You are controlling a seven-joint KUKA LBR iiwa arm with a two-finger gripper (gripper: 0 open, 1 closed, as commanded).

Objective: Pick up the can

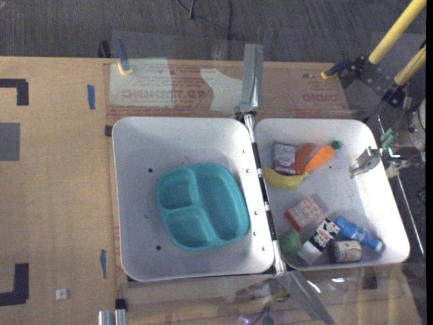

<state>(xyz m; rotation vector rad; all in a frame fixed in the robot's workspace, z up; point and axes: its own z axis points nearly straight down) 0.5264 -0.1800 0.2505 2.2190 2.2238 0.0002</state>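
The can lies on its side in the near right corner of the right bin; it is short, with a pale label and dark ends. A blue bottle touches it from behind, and a black-and-white carton lies just to its left. My gripper hangs over the right side of the same bin, by the right wall. It is well behind the can and apart from every object, with nothing seen in it.
The right bin also holds a dark red packet, a carrot, a banana, a red box and a green fruit. A teal divided plate lies in the left bin.
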